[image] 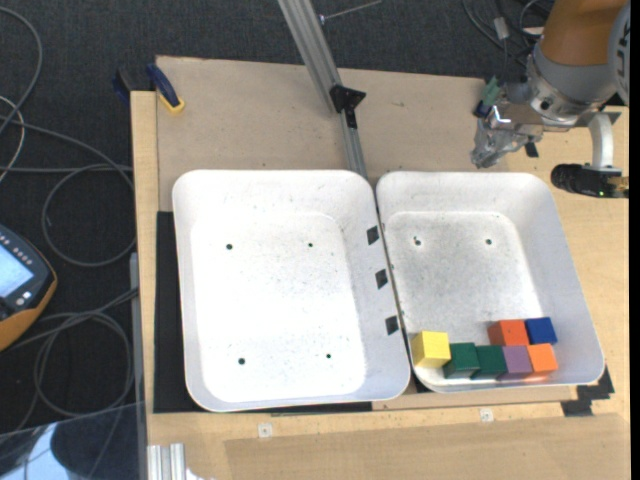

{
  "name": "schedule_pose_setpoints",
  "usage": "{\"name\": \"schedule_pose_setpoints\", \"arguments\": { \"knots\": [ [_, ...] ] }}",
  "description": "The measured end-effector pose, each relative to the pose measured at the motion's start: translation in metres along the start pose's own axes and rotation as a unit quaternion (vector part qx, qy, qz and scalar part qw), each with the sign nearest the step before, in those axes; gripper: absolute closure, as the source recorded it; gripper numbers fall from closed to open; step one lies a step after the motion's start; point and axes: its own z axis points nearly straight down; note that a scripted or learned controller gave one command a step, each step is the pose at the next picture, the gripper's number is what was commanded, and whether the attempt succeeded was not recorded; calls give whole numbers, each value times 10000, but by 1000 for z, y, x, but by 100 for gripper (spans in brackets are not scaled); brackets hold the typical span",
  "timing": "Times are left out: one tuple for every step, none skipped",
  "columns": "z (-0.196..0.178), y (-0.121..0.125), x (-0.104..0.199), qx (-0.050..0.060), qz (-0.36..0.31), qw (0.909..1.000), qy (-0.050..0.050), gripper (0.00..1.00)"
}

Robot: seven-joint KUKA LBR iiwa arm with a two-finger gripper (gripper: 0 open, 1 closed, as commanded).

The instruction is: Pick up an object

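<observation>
Several small coloured blocks lie clustered at the near edge of the right bin [560, 228]: a yellow block [432, 347], two green blocks [476, 358], a purple block [517, 360], two orange blocks [540, 357] and a blue block [540, 329]. My gripper [494, 146] hangs above the bench just beyond the right bin's far edge, well away from the blocks. Nothing shows between its fingers.
The left bin [200, 198] lies beside the right one. A slanted metal pole [318, 58] rises from the bench behind the bins. A blue and yellow clamp [166, 87] sits at the bench's far left corner. Cables lie on the floor at left.
</observation>
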Motion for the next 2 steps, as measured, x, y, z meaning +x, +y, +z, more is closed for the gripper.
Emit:
{"name": "schedule_pose_setpoints", "arguments": {
  "knots": [
    [12,-16,47,49,-17,10000,17,100],
    [8,-23,106,43,-29,10000,22,100]
  ]
}}
